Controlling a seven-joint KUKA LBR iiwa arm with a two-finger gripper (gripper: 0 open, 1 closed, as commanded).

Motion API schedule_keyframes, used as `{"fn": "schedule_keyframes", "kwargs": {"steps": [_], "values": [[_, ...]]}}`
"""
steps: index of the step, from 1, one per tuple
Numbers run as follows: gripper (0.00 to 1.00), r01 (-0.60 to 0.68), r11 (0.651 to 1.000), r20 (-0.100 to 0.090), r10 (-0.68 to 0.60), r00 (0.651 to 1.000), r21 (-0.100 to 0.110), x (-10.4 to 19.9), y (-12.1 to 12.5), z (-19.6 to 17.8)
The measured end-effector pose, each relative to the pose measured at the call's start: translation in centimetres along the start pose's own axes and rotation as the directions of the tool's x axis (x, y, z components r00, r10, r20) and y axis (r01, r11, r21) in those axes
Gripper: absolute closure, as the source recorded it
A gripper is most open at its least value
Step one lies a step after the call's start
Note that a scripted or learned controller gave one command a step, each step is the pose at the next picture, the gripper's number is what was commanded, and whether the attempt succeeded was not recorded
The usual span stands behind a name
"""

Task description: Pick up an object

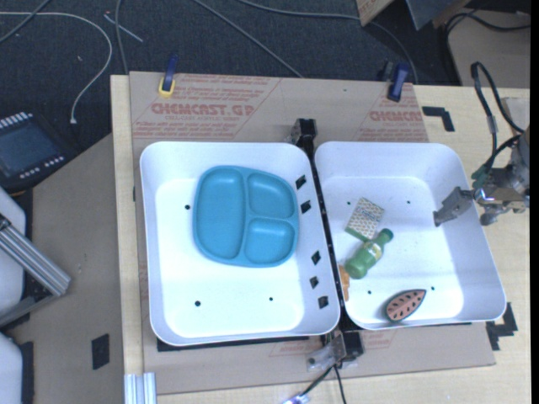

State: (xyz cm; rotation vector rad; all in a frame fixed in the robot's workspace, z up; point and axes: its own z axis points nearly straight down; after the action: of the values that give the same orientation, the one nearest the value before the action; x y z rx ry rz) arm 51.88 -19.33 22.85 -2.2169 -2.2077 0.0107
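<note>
You had the gripper [450, 209] at the right bin's [472, 293] right wall; finger state couldn't be told. Green bottle [368, 255], checkered block [365, 217], and brown leaf-shaped piece [406, 304] lay loose near its left and front edges, ungrasped.

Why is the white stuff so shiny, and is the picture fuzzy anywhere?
Camera view: bright overhead light washes out the white bins, leaving soft shadows along their walls; the blue plate and green bottle look fairly sharp; the gripper at the right looks slightly blurry.
</note>
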Motion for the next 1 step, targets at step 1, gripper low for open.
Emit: {"fn": "schedule_keyframes", "kwargs": {"steps": [1], "values": [[0.00,0.005,1.000,0.004,-0.005,1.000,-0.013,0.07,0.28,-0.70]]}}
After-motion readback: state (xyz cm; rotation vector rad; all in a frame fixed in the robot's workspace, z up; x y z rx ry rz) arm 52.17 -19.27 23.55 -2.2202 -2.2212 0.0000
